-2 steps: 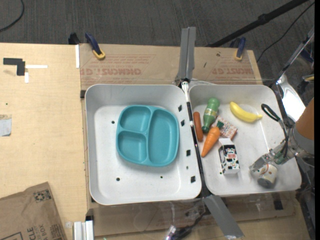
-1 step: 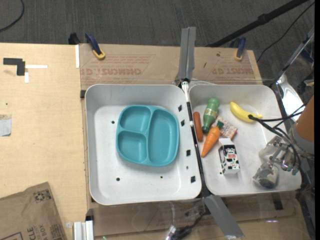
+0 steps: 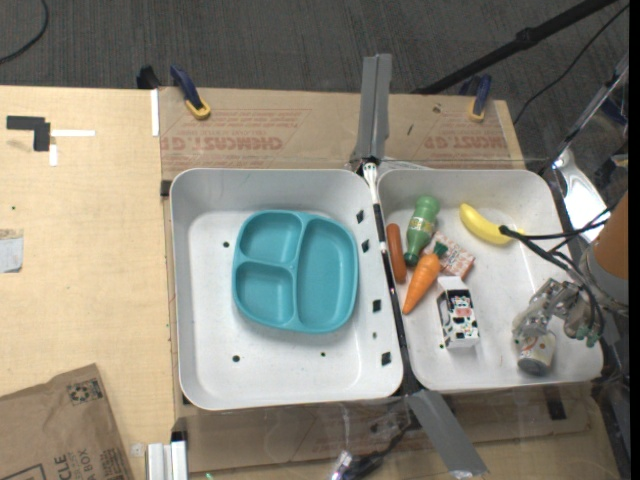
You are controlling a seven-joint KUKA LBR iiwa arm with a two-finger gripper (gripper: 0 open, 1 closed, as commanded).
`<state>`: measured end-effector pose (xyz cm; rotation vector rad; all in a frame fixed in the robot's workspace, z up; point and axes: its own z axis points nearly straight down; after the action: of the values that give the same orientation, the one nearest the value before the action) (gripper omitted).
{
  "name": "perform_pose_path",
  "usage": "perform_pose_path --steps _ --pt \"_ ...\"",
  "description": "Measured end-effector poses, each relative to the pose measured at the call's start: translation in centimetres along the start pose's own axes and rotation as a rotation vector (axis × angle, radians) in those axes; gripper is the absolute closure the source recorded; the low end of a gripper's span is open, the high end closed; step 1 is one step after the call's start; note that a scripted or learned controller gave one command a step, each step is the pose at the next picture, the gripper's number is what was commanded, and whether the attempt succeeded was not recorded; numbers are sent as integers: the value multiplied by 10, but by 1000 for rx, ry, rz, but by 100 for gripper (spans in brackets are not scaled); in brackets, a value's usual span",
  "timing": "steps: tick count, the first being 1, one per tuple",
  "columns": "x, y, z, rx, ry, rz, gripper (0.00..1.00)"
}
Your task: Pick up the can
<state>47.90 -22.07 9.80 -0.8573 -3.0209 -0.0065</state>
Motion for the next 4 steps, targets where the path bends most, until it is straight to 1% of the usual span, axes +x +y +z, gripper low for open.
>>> perform_pose_path --steps 1,2,3,4 --pt "22 36 -108 3 -4 116 100" --pt "22 35 -108 3 -3 117 0" --pt "10 14 3 3 -2 203 0" --pt "0 -1 7 3 -3 133 0"
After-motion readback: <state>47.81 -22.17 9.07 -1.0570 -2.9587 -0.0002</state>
